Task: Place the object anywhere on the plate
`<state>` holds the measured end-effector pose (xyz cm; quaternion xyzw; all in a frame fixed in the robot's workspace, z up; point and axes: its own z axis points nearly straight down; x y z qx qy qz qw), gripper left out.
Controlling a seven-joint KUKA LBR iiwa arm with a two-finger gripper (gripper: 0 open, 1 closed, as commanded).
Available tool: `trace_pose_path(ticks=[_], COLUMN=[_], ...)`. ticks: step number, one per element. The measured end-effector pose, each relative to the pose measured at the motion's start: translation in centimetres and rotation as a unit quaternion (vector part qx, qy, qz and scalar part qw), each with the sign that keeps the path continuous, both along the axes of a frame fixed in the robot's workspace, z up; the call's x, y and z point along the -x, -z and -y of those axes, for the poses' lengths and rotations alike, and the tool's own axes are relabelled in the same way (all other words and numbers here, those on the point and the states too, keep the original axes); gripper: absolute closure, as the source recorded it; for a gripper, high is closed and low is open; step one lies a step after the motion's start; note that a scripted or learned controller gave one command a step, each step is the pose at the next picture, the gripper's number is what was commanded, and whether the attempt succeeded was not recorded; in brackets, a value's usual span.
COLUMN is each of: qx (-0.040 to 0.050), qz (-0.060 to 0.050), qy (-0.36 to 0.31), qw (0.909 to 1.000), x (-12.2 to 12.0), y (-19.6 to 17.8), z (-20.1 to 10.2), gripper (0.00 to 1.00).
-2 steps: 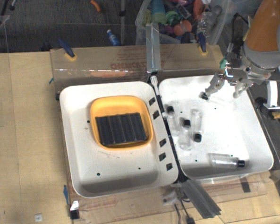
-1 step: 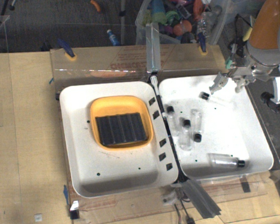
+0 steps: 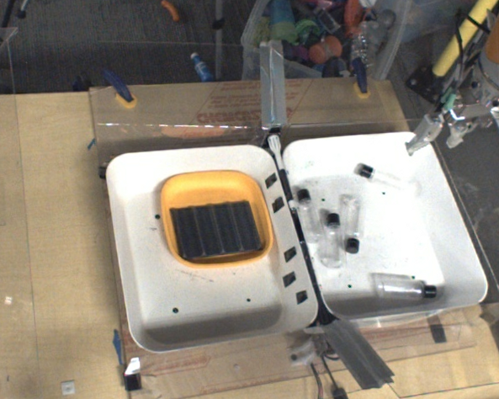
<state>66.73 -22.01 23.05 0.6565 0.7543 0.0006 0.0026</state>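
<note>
A yellow-orange plate [image 3: 214,217] with rounded corners is seen left of the frame's centre, lying flat in the left white bin. A dark ribbed rectangular slab [image 3: 216,228] is carried on its middle. Several clear vials with black caps are scattered right of centre, in the right bin: one [image 3: 404,287] lies on its side at lower right, one [image 3: 365,171] higher up, and a cluster [image 3: 334,226] is gathered nearer the divider.
</note>
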Motion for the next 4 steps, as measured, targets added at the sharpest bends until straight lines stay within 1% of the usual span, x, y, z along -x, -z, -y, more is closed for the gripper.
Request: trace_pose_path(ticks=[1,2,3,4], qx=[-0.0005,-0.0005,0.0001,0.0002], qz=[-0.002,-0.001,-0.001,-0.001], qy=[-0.158,-0.300,-0.442,-0.465], qw=[0.9875,0.9540,0.8969,0.8852], x=[-0.1,-0.1,0.7,0.7], y=[-0.2,-0.4,-0.3,1.2], z=[-0.9,-2.6,-3.5,-1.2], gripper=[0.00,0.00,0.00,0.00])
